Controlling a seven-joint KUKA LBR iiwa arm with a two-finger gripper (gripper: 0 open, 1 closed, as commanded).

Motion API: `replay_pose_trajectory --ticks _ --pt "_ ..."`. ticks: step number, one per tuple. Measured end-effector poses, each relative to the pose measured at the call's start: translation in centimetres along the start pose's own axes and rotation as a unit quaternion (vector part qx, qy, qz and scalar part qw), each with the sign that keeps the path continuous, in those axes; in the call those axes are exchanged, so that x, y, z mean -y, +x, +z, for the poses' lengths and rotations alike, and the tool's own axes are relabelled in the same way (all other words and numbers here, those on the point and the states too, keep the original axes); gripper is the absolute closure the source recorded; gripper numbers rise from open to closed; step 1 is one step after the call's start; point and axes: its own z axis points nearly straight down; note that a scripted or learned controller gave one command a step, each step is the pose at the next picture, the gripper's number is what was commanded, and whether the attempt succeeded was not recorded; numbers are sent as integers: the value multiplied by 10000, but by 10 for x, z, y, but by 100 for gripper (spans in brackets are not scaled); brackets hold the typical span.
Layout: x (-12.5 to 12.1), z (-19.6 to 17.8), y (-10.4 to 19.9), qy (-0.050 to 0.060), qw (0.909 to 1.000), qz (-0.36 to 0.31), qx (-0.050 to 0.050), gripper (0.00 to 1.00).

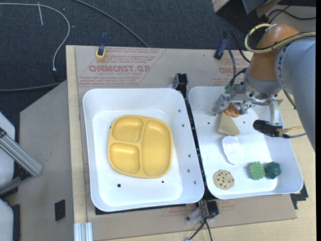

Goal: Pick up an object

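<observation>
Viewing right bin [288, 182]: we locate gripper [231, 106] at bin's 11 o'clock; tan wedge [228, 126] lies touching it at its 6 o'clock. Jaw state: we cannot tell.

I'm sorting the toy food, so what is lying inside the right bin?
In the right bin: a tan wedge, a white piece, a cookie, a green piece and a darker one. The gripper covers the wedge's top end.
</observation>
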Motion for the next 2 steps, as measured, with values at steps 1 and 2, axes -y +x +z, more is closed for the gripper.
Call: replay_pose_trajectory --ticks 1,2 --pt "-4 -18 -1 -62 10000 0 18 100" --pt "-12 -80 -3 -40 10000 4 5 100"
